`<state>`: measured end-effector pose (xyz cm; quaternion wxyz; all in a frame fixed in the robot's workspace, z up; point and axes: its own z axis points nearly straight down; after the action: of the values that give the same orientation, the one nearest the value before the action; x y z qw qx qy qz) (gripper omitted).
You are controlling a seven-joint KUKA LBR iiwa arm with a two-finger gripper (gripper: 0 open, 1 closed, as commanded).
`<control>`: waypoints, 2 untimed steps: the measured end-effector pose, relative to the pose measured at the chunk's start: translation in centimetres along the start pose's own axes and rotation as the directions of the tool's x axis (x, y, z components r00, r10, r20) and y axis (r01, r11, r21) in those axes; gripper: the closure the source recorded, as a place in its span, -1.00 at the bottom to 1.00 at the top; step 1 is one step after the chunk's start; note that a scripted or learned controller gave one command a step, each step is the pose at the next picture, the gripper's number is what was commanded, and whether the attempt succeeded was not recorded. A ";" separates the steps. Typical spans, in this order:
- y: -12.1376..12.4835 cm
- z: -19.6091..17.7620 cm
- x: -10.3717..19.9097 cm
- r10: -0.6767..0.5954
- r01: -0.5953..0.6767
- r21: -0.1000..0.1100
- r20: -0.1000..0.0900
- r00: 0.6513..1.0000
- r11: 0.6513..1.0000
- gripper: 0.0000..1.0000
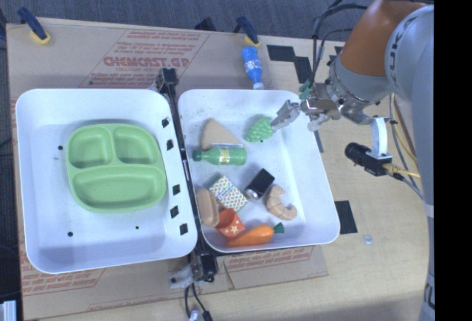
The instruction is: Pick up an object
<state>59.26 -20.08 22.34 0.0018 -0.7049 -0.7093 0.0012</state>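
- Tool [283, 116] hovers at the right bin's [316, 198] upper edge, fingers parted, grasping nothing.
- Green grapes [259, 129] lie just beside its tip, nearest target.
- Advice: centre over the cluster, descend straight, clench gently before lifting.

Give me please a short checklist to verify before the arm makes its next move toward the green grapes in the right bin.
1. Gripper near the green grapes: ok, just to their right.
2. Gripper holds nothing: ok.
3. Fingers open or shut: cannot tell.
4. Grapes apart from the green bottle: ok, a small gap.
5. Grapes touching the tan wedge: cannot tell.
6. Green tray alone in the left bin, out of the path: ok.
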 end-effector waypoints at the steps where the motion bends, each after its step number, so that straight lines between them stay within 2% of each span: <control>1: 3.1 13.2 0.2 -0.106 0.106 -0.001 0.000 0.994 0.994 -1.00; 2: 6.5 13.1 6.5 -0.261 0.261 -0.003 0.002 0.965 0.965 -1.00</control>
<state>65.69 -13.55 9.21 0.0003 -0.6055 -0.7958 0.0002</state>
